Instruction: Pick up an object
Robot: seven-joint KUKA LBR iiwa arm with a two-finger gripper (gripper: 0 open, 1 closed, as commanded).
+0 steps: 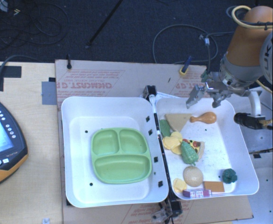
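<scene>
The right bin point(242, 139) holds several toy foods. An orange-brown drumstick point(204, 118) lies near its back edge beside a tan wedge point(177, 121). Further forward are yellow pieces point(172, 142), a green bumpy vegetable point(188, 153), a beige ball point(192, 175), a dark green broccoli point(228, 175) and an orange block point(213, 186). My gripper point(205, 99) hovers over the bin's back rim, just behind the drumstick. It is open, and nothing sits between its fingers.
In the left bin point(75, 125) lies a light green divided plate point(121, 154). A black clip ridge point(154, 139) runs where the two bins meet. A handheld pendant point(1, 139) rests on the bench at far left. Cables trail behind the bins.
</scene>
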